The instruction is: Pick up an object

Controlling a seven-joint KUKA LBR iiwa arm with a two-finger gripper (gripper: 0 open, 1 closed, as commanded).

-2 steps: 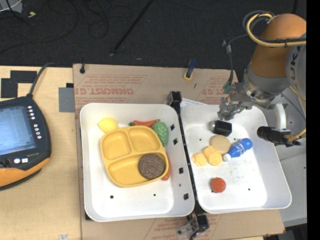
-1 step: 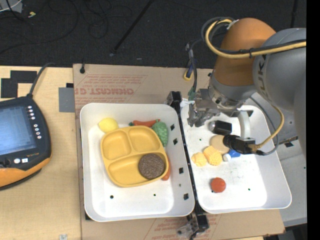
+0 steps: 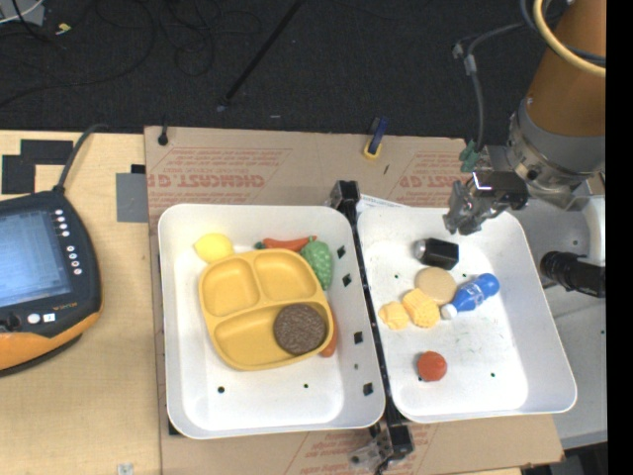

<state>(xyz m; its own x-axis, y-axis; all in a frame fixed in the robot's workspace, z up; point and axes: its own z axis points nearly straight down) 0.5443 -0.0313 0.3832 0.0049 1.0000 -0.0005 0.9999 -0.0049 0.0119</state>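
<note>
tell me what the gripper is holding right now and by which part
Nothing is held. The gripper hangs over the far edge of the right bin, above the black cylinder, with no object between its fingers.

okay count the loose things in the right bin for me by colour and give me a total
Black: 1, cylinder
Tan: 1, round piece
Yellow: 2, waffle pieces
Blue: 1, bottle
Red: 1, round piece
Total: 6
</note>
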